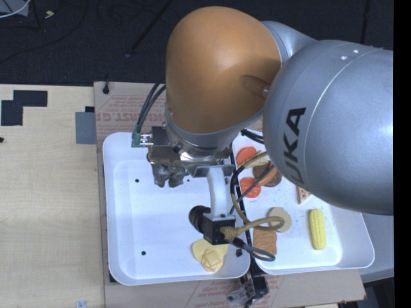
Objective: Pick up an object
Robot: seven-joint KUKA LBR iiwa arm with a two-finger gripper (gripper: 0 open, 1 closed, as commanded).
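A large grey robot arm (334, 120) with an orange band reaches in from the right of the camera view, over 2 shallow white bins set side by side on a pale wooden desk (45, 172). Its dark tool (170, 174) hangs above the far middle of the left bin (128, 204); the view does not show whether the tool is apart or together. 1 crumpled yellow lump (210, 255) lies in the left bin near its front right corner, apart from the tool. The right bin (347, 249), partly hidden by the arm, holds a yellow corn cob (316, 228) lying lengthwise, a pale round disc (281, 217), a brown rectangular piece (265, 241) just beside the disc, and 2 orange-red round slices (246, 154) further back.
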